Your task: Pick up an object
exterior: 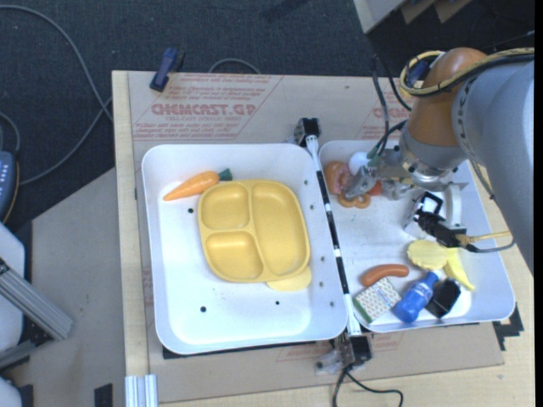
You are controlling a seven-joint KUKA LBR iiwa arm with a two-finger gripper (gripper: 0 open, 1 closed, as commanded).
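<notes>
Orange pretzel toy (352, 195) just beside the jaws, right bin (501, 299).

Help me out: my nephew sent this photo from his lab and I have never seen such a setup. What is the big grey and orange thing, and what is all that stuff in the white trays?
The grey and orange thing is a robot arm, reaching in from the right. The one camera looks down on the bench at a slant. At the arm's tip is a two-finger gripper, low over the right bin, beside an orange pretzel-like toy; whether it holds anything I cannot tell. That bin also has a toy sausage, a banana, a blue bottle and a checkered block. The left bin holds a yellow divided plate and a toy carrot.
</notes>
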